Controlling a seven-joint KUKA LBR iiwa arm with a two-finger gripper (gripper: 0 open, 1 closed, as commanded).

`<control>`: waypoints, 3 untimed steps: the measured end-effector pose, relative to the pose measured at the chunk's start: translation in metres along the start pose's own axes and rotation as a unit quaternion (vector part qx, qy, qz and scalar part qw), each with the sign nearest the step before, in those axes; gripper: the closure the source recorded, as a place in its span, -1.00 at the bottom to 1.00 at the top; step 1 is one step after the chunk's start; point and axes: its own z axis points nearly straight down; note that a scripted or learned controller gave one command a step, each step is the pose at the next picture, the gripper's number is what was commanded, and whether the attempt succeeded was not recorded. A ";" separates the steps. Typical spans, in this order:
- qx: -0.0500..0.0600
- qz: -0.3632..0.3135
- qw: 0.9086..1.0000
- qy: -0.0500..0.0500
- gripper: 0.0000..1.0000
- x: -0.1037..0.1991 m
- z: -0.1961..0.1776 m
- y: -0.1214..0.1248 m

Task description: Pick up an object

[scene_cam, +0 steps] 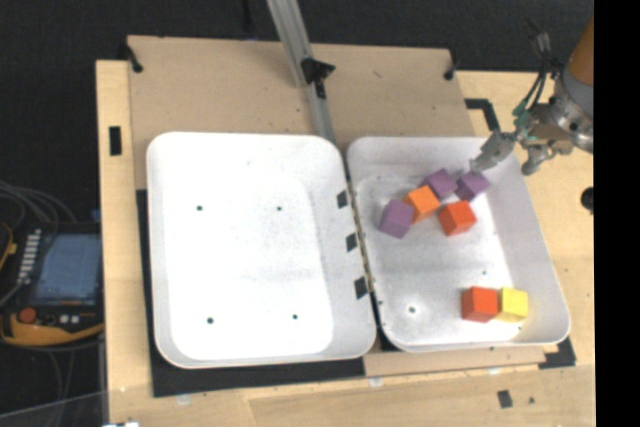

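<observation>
purple catches the eye first: a small purple cube (472,184) lies just below and slightly left of the claw (507,153), closer to it than any other block in the right bin (530,245). whether the claw's fingers are apart or together i cannot tell; one pale finger slants down toward the cube's upper edge and the rest is a blur of grey metal. nothing shows clamped in it.

that cube looks like the likely target. it lies down-left of the claw, near enough that a short drop should reach it. it reads as roughly square, so no long axis matters much, though it sits turned at an angle to the bin wall. its faces look matte, the colour a dusty violet.

working outward from the claw: a second purple cube (441,182) sits just left of the first, an orange block (423,201) touches it lower left, and a red-orange cube (457,217) lies below the target, close by. a third purple block (397,217) ends the cluster farther left. that crowding could snag a finger.

well below the claw, near the bin's front rim, a red block (480,303) and a yellow block (514,303) sit side by side, touching. farthest left is the left bin (240,245).
</observation>
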 end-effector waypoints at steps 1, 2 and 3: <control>0.000 0.000 1.000 -0.001 -1.00 -0.001 0.000 0.000; 0.003 -0.001 1.000 0.000 -1.00 0.004 0.061 0.002; 0.003 0.001 1.000 0.000 -1.00 0.004 0.123 -0.003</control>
